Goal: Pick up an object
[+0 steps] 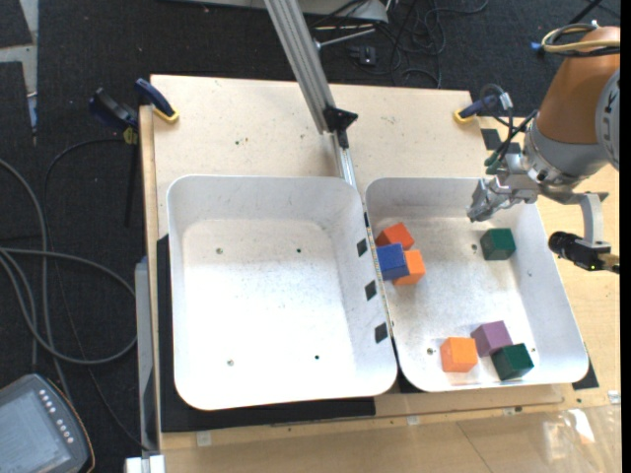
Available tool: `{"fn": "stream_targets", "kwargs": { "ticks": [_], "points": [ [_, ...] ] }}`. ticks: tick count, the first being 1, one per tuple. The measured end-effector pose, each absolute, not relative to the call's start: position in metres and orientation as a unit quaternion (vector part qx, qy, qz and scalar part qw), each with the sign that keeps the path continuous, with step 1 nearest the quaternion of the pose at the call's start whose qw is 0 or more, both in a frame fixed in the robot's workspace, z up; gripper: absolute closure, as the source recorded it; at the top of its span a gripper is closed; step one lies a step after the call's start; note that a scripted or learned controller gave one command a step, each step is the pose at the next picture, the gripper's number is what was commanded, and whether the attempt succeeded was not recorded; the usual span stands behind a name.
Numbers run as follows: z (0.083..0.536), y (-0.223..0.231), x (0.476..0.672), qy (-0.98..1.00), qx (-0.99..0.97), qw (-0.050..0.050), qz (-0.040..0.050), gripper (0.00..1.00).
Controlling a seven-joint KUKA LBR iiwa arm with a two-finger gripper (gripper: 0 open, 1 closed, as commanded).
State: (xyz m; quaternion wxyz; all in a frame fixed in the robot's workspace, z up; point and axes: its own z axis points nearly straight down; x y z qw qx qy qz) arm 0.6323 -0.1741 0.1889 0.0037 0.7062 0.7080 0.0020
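Hovering near the right bin's [552,294] far edge, the gripper [485,208] looks lined up for the green cube [498,243], grip unclear.

**Gripper above the right bin's far end**

The gripper [484,208] hung just at 11 o'clock of a green cube [498,243]. Orange and blue cubes [399,253] clustered by the divider; an orange, purple and green trio [485,349] sat at 6 o'clock in the right bin [552,294]
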Motion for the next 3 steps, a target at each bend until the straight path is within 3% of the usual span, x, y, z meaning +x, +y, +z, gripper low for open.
{"fn": "stream_targets", "kwargs": {
  "ticks": [1, 3],
  "points": [
    [0.239, -0.174, 0.634, 0.708, 0.706, 0.004, 0.0018, 1.0],
    [0.231, -0.056, 0.595, 0.71, 0.704, -0.001, 0.0001, 1.0]
  ]
}}
